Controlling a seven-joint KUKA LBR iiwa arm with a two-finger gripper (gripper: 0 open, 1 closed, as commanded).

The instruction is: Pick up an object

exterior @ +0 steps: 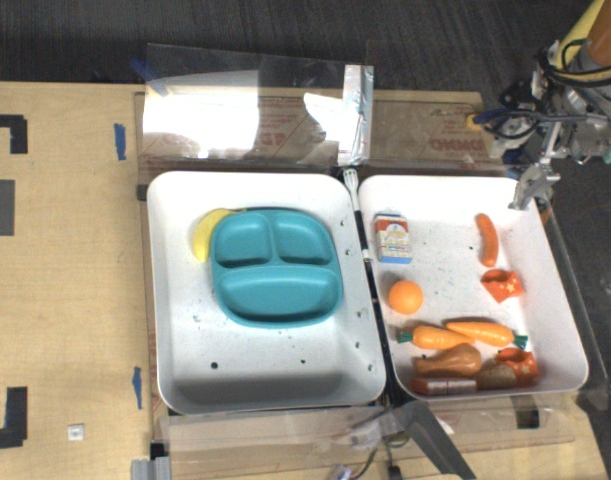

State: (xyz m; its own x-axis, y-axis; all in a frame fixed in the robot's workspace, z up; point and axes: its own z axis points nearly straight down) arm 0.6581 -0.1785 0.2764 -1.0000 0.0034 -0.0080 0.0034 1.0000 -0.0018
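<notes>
Two white bins on my bench: left bin holds a teal divided plate, long axis left-right, with a yellow piece poking out at its upper-left edge. Right bin holds the small stuff. Two carrots lie near the front, long axes roughly left-right, green tops on opposite ends; a brown bottle-like item lies just below them. A small carton stands near the left wall, an orange ball below it. A sausage runs top-to-bottom near the right wall, a red piece below it. Gripper hangs over the bin's upper-right corner; I cannot tell its finger spread, nothing visibly held.
</notes>
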